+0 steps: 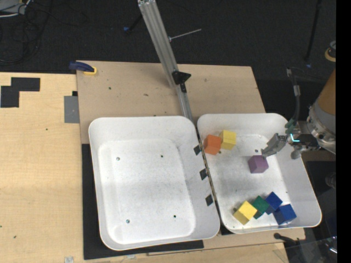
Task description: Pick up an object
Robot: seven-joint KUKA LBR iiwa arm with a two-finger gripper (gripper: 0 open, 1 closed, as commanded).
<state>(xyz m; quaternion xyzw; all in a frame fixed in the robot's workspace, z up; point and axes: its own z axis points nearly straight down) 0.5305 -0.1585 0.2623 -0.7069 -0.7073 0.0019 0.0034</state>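
The right bin (241, 116) holds several cubes. A purple cube (258, 164) lies near its middle right. An orange cube (213, 144) and a yellow cube (228, 139) touch near the bin's left wall. At the front a yellow cube (245, 211), a green cube (261, 206) and two blue cubes (272, 200) (284, 214) are clustered. My gripper (284, 148) hovers over the bin's right side, just up and right of the purple cube. It is open, with nothing between its fingers.
The left bin (109, 126) sits beside the right one, joined by black clips (203, 173). A slanted aluminium rail (162, 44) rises behind the bins. A blue and yellow clamp (83, 67) lies at the bench's back left corner.
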